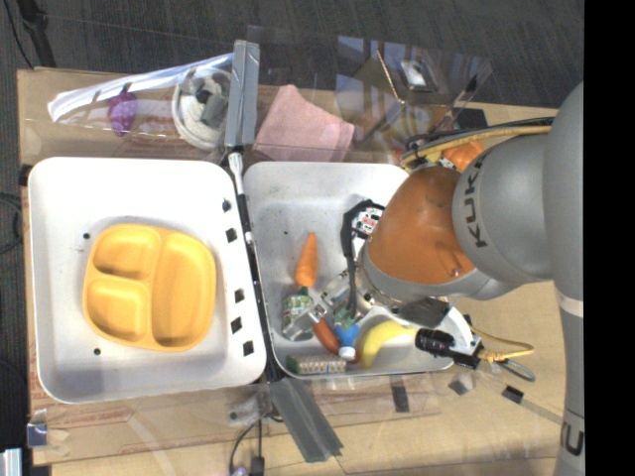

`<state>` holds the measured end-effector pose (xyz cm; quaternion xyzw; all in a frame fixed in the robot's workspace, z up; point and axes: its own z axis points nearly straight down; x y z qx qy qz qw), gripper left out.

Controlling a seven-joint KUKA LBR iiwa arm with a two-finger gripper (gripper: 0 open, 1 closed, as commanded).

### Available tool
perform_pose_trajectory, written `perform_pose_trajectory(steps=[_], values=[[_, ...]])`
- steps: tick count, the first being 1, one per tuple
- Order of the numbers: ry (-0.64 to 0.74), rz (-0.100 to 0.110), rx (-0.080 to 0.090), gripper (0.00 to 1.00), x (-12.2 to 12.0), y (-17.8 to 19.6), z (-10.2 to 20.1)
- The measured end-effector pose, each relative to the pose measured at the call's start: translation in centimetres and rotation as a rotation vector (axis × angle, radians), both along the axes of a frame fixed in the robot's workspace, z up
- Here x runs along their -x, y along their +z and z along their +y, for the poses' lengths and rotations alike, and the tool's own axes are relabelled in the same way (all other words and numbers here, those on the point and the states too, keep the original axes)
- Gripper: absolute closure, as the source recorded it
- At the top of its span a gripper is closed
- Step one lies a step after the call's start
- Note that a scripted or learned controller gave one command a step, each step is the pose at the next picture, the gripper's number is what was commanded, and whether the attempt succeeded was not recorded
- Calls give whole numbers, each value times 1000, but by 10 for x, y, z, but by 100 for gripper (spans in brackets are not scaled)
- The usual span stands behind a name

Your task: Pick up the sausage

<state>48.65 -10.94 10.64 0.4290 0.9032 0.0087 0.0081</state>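
Note:
A small reddish-orange sausage [324, 336] lies near the front of the right bin [288, 191], partly tucked under other items. My gripper [331, 303] reaches down into the cluttered front of this bin, just above and behind the sausage. The arm's orange band and grey wrist [427, 236] cover much of the bin's right half. Whether anything is held is hidden by the clutter.
An orange carrot [308, 258] lies behind the gripper. A yellow banana [382, 340], a small blue-and-white bottle [347, 349] and a green piece [296, 305] crowd the front of the bin. The left bin [60, 196] holds a yellow divided tray [151, 284]. A pink cloth [301, 127] lies behind the bins.

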Motion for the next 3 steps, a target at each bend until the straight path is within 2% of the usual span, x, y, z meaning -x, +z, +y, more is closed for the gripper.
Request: perform_pose_trajectory(steps=[1,2,3], values=[[-1,-24,10,100,-7,19,-5],[379,20,13,100,-32,-15,-16],[91,21,10,100,-70,86,22]])
